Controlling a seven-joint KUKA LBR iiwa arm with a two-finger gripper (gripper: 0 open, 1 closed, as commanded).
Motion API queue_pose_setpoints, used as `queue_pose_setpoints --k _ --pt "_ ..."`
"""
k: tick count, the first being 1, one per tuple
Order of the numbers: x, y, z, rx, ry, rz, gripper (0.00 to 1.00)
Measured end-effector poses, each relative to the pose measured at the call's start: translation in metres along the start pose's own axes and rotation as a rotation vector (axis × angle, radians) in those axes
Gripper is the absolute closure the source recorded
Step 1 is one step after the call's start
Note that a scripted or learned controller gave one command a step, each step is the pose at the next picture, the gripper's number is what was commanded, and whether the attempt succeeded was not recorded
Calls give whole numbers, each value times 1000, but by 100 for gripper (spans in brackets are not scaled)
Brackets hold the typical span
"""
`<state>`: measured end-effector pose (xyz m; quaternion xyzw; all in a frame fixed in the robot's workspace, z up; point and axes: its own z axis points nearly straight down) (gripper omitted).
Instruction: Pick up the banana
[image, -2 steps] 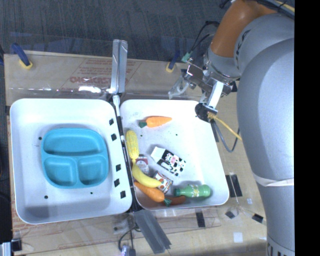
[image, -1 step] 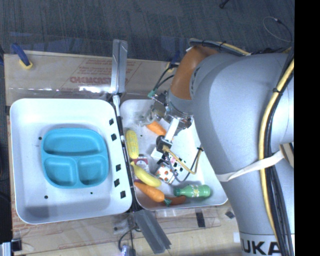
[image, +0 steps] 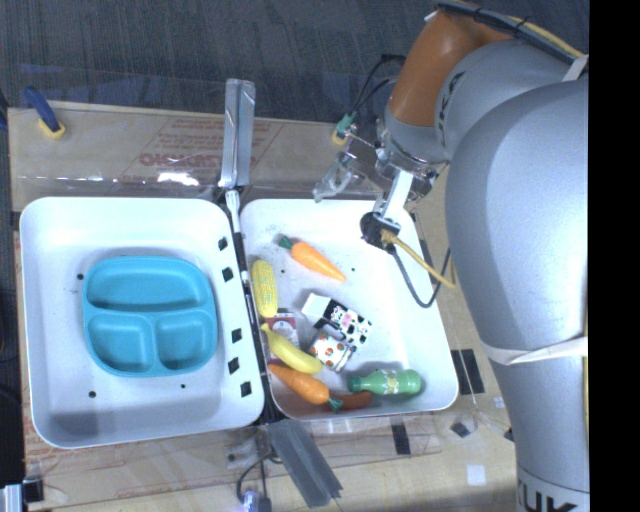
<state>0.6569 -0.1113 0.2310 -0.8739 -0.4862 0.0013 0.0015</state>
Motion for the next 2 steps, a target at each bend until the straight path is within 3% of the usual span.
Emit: queue_pose_setpoints --k 1,2 --pt "-28 -79 111 -9 4 21 0" --pt "-48 7 51 0 0 263 0"
